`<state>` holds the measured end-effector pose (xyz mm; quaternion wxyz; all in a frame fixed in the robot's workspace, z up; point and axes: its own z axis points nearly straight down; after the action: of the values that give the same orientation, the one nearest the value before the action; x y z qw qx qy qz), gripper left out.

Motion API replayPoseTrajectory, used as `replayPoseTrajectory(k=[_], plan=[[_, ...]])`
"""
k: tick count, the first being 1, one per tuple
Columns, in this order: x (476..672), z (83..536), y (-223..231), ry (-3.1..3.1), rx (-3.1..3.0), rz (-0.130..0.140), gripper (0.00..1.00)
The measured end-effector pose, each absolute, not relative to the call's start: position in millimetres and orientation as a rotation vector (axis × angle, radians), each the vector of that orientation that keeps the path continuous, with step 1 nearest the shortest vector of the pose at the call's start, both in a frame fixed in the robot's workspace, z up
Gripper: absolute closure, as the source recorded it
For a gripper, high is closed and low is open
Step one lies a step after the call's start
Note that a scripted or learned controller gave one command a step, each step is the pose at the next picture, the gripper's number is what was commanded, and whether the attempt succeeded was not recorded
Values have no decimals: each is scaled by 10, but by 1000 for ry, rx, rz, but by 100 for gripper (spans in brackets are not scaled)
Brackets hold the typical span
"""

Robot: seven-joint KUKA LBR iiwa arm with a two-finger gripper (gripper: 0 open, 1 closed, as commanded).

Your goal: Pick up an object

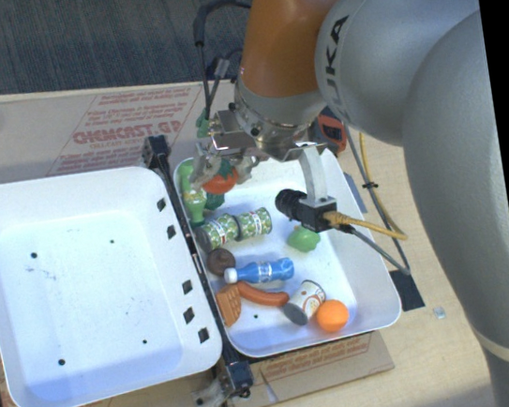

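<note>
Silvery gripper [211,168] beside green object [195,200], right bin [365,266]

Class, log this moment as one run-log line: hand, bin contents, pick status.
hand: above upper-left corner of right bin | contents: orange ball, blue bottle, green ball, more | pick: unconfirmed

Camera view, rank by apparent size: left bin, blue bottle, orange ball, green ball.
1. left bin
2. blue bottle
3. orange ball and green ball: these look about alike, so no ranking between them.
</note>
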<state>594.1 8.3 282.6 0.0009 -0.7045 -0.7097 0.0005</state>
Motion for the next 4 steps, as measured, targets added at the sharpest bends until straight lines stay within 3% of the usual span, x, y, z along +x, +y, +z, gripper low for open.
replayPoseTrajectory(k=[1,2,3,4], plan=[[5491,2880,594,-2229,-2211,3,100],[6253,2927,852,-2227,-2214,3,100],[6491,2877,1625,-2228,-2211,2,100],[6494,2879,1615,-2229,-2212,3,0]])
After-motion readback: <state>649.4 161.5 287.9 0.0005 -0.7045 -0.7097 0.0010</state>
